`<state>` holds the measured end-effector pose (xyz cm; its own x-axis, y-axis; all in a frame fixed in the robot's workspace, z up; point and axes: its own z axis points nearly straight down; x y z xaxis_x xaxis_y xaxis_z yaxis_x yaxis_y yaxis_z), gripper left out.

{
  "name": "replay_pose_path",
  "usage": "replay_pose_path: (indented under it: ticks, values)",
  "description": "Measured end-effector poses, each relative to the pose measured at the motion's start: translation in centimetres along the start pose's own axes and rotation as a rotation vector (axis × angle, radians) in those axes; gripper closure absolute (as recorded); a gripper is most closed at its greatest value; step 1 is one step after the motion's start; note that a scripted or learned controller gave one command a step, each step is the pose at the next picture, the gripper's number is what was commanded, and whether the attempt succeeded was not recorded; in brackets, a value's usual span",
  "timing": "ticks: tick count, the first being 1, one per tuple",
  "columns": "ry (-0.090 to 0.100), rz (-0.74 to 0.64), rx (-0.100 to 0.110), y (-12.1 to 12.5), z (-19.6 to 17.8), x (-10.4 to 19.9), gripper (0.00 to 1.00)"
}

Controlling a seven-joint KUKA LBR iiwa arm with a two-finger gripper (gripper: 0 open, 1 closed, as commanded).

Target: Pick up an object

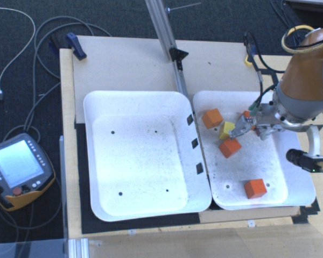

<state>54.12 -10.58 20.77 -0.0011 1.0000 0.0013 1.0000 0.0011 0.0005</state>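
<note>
Reaching: gripper (241,127) low in right bin (290,195), at yellow block (226,129)
Fingers: state unclear, cannot tell
Next: close on block, lift

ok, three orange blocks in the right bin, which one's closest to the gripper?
The middle orange block, just below the gripper and beside the yellow block. The others sit farther off: one up-left, one near the bin's bottom edge.
</note>
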Motion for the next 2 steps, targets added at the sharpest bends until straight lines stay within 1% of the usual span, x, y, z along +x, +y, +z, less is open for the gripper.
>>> replay_pose_path:
  ticks: [1, 2]
  values:
    - [-0.001, -0.003, -0.005, 2.5, -2.2, 1.2, 0.00]
    - [0.001, 0.001, 0.010, 3.0, 9.0, 0.8, 0.00]
